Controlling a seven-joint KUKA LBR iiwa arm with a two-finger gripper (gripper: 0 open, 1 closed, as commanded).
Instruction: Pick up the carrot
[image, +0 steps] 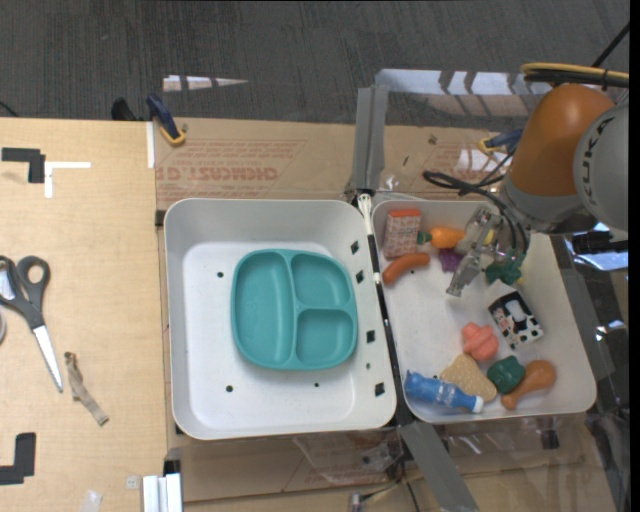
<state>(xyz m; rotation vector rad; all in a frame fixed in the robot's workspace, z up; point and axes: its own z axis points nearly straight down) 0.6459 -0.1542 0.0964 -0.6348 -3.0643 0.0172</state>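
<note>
While the fingers (467, 268), whose opening cannot be told, hang at five o'clock of the carrot (443, 238), nothing is yet lifted.

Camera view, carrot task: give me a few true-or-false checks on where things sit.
1. The teal divided plate lies in the left bin. True.
2. The carrot lies in the left bin. False: it lies in the right bin, near the far wall.
3. The gripper is over the right bin. True.
4. The scissors lie inside a bin. False: they lie on the bench, left of both bins.
5. The blue bottle lies at the right bin's near edge. True.
</note>
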